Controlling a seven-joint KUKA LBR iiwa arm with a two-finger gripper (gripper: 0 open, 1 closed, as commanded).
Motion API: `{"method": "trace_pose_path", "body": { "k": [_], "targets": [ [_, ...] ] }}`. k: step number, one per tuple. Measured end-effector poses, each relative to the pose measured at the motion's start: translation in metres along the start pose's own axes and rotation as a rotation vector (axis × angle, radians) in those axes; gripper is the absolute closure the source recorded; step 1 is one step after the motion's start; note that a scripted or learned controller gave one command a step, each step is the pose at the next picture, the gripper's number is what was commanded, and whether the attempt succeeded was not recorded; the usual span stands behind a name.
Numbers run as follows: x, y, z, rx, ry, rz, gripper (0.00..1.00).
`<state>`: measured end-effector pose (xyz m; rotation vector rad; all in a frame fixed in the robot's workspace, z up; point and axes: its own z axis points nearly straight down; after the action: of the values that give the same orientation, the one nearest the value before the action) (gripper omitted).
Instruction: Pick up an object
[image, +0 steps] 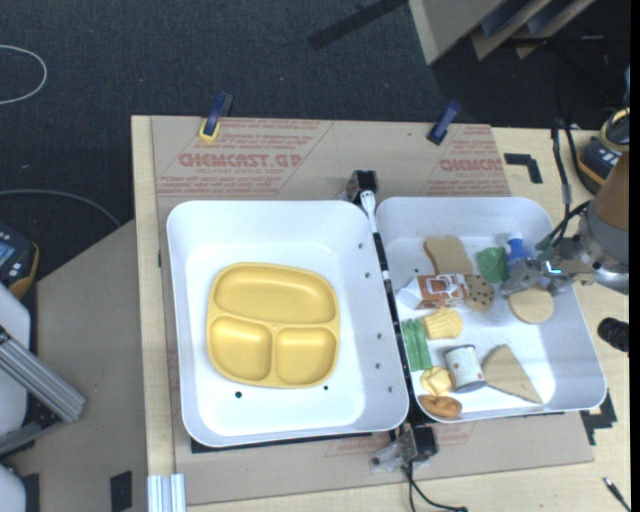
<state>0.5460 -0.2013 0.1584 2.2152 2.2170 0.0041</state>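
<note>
The right bin (570, 345) holds several small toy foods. Among them are a tan bread slice (447, 255), a green piece (491, 264), a small blue piece (515, 247), a red-and-white packet (440, 290), a round tan disc (532, 307), a yellow corn cob (443, 323), a small can (462, 367) and a tan wedge (512, 372). The arm comes in from the right, and my gripper (532, 273) hangs low over the bin's upper right part. It is just right of the green and blue pieces and just above the tan disc. Nothing visibly hangs from it.
The left bin (190, 250) holds a yellow divided plate (272, 323). A black hinge strip (380, 275) runs between the two bins. A green strip (415, 345), a yellow bit (435, 380) and a brown pastry (443, 405) lie near the right bin's front left corner.
</note>
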Motion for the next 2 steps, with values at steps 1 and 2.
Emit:
{"method": "trace_pose_path", "body": {
  "k": [1,2],
  "targets": [
    [-0.0099,-0.0005,-0.0578,0.000,-0.001,0.001,1.00],
    [-0.0104,0.0004,-0.0672,0.002,0.001,0.000,1.00]
  ]
}}
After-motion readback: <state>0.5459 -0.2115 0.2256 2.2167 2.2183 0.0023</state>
